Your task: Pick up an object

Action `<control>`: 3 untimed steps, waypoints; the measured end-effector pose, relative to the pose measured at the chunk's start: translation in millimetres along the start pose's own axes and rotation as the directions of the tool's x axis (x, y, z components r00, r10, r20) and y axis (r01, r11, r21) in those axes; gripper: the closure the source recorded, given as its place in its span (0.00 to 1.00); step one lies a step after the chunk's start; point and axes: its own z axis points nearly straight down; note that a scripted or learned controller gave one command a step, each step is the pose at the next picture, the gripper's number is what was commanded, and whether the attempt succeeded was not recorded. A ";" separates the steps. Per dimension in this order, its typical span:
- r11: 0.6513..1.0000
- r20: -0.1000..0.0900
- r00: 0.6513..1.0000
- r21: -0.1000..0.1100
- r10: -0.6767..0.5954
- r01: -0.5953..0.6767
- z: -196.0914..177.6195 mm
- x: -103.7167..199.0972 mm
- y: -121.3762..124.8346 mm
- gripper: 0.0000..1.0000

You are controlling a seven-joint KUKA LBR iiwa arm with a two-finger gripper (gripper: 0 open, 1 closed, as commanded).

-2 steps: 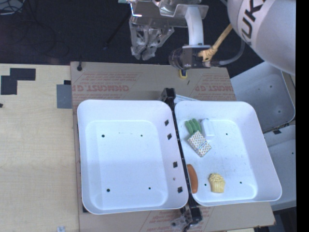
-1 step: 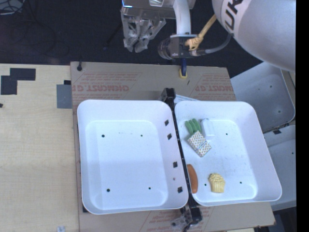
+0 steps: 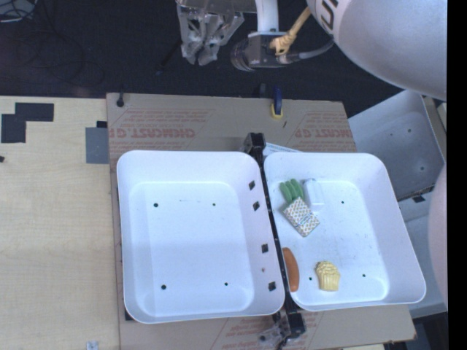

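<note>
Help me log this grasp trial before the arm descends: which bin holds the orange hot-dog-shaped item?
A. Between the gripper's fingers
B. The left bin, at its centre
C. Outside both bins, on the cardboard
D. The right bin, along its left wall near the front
D. The orange hot-dog-shaped item lies in the right bin, against its left wall, near the yellow item, while the gripper hangs high above the bench.

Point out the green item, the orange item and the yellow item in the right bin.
Green item [image 3: 292,190], camera view: middle of its ridged top.
Orange item [image 3: 291,269], camera view: middle of its long body, by the bin's left wall.
Yellow item [image 3: 328,275], camera view: centre of its ribbed face.
</note>
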 end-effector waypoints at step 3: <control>1.000 0.004 1.000 0.009 -0.014 0.014 -27.5 4.7 -2.1 1.00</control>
